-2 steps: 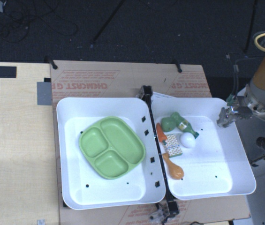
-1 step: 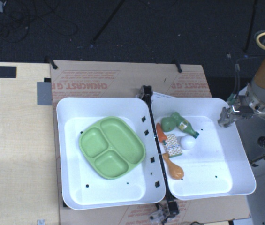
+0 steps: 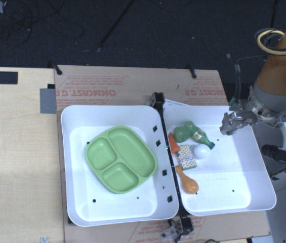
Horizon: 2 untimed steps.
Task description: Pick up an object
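nearest, an orange gourd-like toy [image 3: 188,182], white ball [image 3: 201,151] and green bottle [image 3: 192,133] crowd the right bin's [image 3: 244,194] left wall, while the gripper [image 3: 232,122] hangs by its far-right edge, holding nothing; finger spread unclear.

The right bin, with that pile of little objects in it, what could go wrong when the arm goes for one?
The objects in the right bin are bunched against the divider: green bottle, white ball, patterned block and orange piece touch or nearly touch, so a grab may catch two or push them apart. The ball could roll off. The gripper sits off to their right.
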{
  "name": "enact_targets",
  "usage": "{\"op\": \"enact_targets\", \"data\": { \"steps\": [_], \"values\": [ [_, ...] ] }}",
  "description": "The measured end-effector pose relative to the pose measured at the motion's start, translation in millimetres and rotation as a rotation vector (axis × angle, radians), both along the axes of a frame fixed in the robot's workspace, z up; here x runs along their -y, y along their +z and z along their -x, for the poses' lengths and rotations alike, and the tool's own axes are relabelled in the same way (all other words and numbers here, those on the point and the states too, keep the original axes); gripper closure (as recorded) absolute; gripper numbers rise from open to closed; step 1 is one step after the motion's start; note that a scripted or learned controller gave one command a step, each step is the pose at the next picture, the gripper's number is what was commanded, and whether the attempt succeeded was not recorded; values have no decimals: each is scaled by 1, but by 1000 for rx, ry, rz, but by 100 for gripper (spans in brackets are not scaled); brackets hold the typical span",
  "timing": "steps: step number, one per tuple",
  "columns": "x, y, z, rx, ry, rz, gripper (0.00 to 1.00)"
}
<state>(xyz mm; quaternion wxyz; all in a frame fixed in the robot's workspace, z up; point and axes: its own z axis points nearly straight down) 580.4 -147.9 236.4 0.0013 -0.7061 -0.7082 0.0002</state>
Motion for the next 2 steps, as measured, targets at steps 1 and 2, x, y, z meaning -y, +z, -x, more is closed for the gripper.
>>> {"op": "enact_targets", "data": {
  "steps": [1, 2],
  "values": [
    [-51, -11, -6, -1, -2, 1, 100],
    [-99, -8, 3, -2, -1, 0, 100]
  ]
}}
